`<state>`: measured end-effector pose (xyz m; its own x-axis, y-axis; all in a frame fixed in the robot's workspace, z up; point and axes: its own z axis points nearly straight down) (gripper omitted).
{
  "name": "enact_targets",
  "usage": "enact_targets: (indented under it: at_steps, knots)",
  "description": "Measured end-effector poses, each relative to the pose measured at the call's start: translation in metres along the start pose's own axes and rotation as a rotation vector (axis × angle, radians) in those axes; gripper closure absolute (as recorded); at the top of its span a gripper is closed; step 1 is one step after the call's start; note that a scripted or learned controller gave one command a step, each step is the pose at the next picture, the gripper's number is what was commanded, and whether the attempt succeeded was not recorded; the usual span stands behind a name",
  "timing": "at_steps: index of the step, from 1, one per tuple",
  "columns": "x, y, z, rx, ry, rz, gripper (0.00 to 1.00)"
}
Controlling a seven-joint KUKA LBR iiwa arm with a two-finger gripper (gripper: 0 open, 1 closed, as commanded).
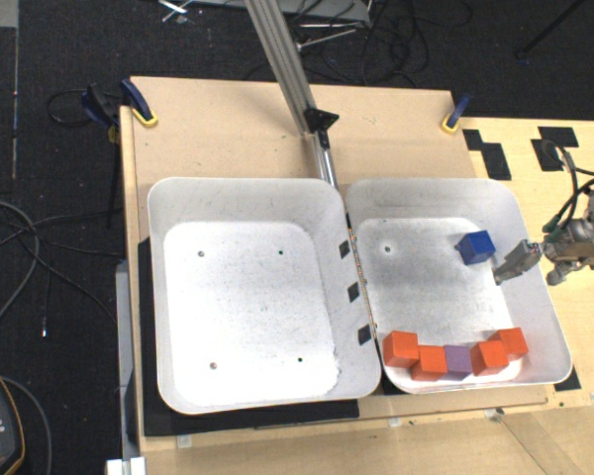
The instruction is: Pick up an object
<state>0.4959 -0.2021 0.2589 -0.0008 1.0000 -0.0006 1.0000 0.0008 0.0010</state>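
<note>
- While poised at right bin (535,228) rim: approach step, pincer (520,261) spread unreadable, nothing seen held.
- Next: descent onto blue cube (475,246), just beside; orange blocks (445,355) along near wall.

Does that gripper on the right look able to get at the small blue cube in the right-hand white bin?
Probably yes. The gripper sits at the right bin's right rim, close beside the small blue cube, with bare floor between them. The orange and purple blocks lie apart along the near wall.
</note>
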Motion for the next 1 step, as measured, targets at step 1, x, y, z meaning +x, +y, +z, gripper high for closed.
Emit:
enact_targets:
  at_steps: [1]
  knots:
    - [0.0081, 0.0770, -0.0676, -0.009, -0.003, -0.006, 0.00]
